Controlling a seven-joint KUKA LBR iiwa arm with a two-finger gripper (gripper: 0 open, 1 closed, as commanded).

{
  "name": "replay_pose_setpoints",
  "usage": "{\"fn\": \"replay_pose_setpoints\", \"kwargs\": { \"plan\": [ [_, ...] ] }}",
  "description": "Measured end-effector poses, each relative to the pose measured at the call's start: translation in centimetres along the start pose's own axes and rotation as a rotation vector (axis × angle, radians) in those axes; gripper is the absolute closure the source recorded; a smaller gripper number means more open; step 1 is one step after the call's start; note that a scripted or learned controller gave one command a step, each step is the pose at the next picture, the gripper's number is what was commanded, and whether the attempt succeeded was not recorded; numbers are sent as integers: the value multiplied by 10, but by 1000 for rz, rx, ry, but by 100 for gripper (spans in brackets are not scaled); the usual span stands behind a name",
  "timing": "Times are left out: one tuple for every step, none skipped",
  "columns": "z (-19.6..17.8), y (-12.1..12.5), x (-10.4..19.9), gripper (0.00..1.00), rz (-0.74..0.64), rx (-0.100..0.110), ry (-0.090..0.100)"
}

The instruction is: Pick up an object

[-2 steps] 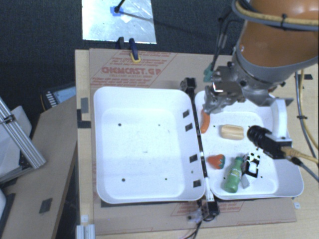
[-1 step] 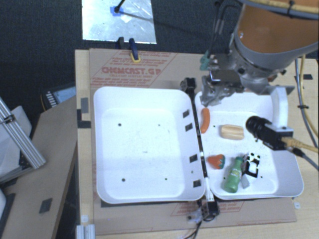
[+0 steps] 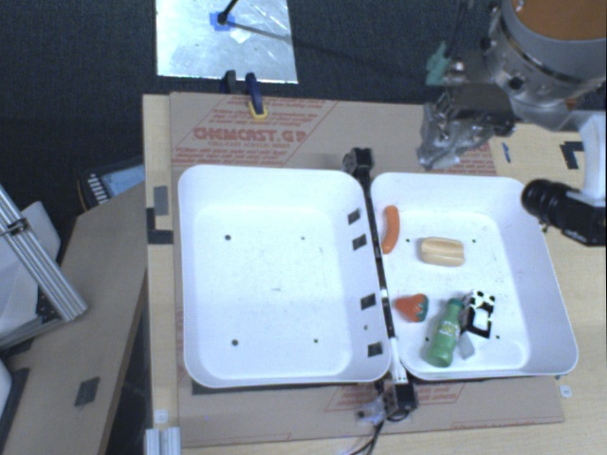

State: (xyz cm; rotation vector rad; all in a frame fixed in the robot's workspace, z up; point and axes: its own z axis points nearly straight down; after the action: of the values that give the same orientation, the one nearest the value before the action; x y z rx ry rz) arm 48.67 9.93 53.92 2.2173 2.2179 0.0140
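From the fixed camera above the bench, the grey arm (image 3: 545, 41) with its orange band is seen entering from the upper right. Its gripper (image 3: 453, 145) is poised above the far rim of the right bin (image 3: 531, 282), over the cardboard sheet (image 3: 251, 131) under the bins. Whether the tool is open or closed cannot be told from this angle.

Five objects are seen in the right bin. An orange carrot-like piece (image 3: 389, 228) lies along the left wall, with a tan bread roll (image 3: 441, 250) just beside it toward the middle. Nearer the front, a red strawberry-like piece (image 3: 412, 306) lies near a green bottle (image 3: 444, 333), and a black-and-white toy (image 3: 480, 313) is touching the bottle's right side. The left bin (image 3: 270, 273) is seen alongside, joined at the middle.
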Motion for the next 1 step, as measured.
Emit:
{"fn": "replay_pose_setpoints", "kwargs": {
  "plan": [
    [120, -2, -39, 100, 3, 19, -5]
  ]
}}
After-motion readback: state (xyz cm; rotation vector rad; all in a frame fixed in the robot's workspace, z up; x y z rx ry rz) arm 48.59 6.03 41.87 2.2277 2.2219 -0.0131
